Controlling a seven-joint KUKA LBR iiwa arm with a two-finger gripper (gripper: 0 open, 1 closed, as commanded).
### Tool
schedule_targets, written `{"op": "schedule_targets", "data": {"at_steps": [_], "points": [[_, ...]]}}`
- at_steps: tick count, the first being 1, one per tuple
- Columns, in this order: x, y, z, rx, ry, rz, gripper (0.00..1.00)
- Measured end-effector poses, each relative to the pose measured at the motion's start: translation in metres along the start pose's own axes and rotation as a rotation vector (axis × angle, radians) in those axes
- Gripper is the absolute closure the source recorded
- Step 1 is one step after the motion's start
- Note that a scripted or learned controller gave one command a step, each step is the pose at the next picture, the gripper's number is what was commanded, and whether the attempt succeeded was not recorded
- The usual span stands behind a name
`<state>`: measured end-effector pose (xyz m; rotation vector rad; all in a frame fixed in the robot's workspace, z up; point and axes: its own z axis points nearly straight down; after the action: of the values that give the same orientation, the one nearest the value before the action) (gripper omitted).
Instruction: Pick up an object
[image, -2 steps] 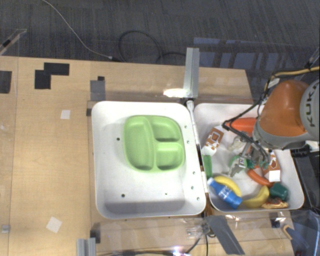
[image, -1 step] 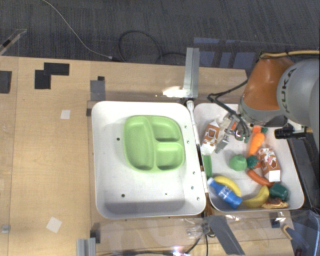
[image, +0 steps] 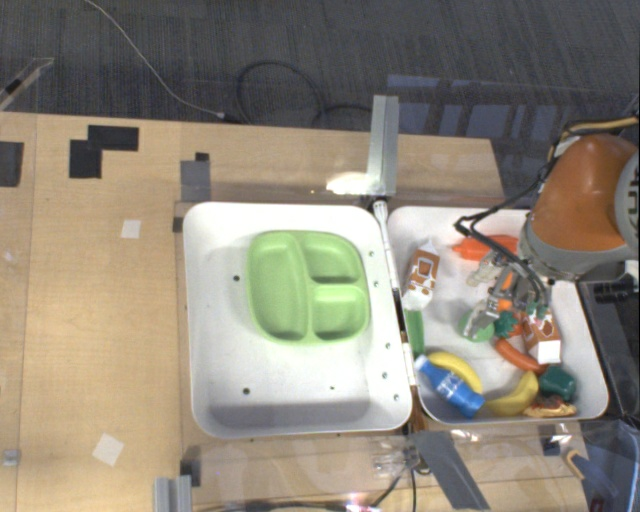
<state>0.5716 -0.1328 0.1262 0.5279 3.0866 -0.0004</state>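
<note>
Yellow banana (image: 497, 390) lies curved, long axis across the right bin (image: 440, 235)

Over on the left, a white bin (image: 215, 300) sits on the wooden bench (image: 80, 330), and a green divided tray (image: 305, 285) lies in it, compartments facing up. Black patches (image: 100, 148) mark the bench's far left corner. A thin cable (image: 150, 70) trails across the dark carpet (image: 300, 50) beyond. A metal bracket (image: 383, 145) stands upright between the bins.
</note>
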Motion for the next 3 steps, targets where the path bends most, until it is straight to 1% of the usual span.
{"op": "schedule_targets", "data": {"at_steps": [1,2,3], "points": [[0.061,-0.019,0.035,-0.002,-0.011,-0.008,0.0],[-0.025,0.047,0.038,-0.004,-0.004,0.027,0.0],[-0.022,0.047,0.037,-0.002,-0.003,0.001,0.0]]}}
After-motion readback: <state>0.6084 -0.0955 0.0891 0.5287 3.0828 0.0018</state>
